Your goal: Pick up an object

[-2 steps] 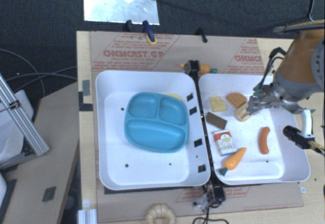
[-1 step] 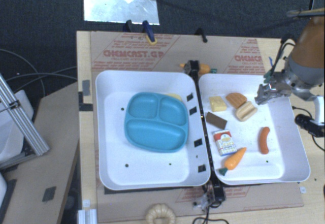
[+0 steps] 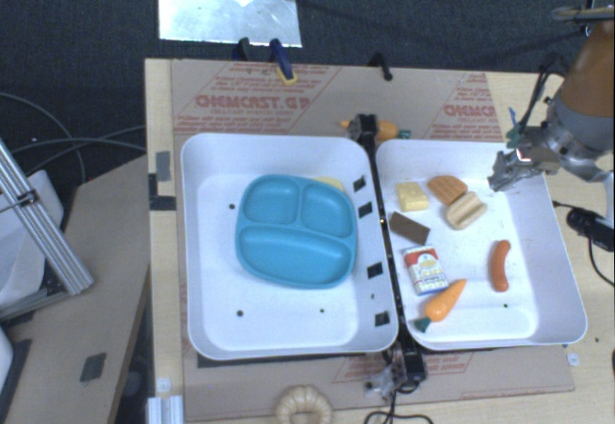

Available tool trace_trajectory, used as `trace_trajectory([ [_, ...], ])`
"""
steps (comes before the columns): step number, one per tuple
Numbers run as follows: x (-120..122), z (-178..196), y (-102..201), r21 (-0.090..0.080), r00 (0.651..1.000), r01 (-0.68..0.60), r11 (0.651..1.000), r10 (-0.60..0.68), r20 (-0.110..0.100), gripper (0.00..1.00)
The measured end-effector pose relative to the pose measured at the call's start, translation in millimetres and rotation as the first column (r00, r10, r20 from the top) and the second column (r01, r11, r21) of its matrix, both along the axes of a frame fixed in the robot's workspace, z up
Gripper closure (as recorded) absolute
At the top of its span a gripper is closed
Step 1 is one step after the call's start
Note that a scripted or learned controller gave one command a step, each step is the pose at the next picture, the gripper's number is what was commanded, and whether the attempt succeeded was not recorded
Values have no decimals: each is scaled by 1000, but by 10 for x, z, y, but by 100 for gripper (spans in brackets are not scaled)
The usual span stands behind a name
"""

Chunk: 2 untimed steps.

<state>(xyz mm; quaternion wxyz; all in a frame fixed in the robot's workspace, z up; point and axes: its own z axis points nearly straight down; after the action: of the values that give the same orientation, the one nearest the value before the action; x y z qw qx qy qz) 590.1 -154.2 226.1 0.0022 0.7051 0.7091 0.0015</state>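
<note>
The gripper (image 3: 504,172) is seen above the right bin (image 3: 548,249), beyond the sausage (image 3: 500,265); its state cannot be told

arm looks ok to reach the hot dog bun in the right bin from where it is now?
Probably yes. The tool hovers over the right bin near its far right corner, and the hot dog bun lies just left of it, top exposed. The croissant touches it, so a grasp may nudge that.

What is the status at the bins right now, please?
Gripper over right bin's far edge, nothing seen between fingers. Nearest items: bread roll, sausage. Path to them unobstructed.
</note>
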Motion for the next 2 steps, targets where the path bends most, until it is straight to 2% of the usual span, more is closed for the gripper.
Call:
trace_trajectory([
  [1,379,13,368,2,1000,-4,1000,4,0,100],
  [2,699,-71,880,2,1000,-4,1000,4,0,100],
])
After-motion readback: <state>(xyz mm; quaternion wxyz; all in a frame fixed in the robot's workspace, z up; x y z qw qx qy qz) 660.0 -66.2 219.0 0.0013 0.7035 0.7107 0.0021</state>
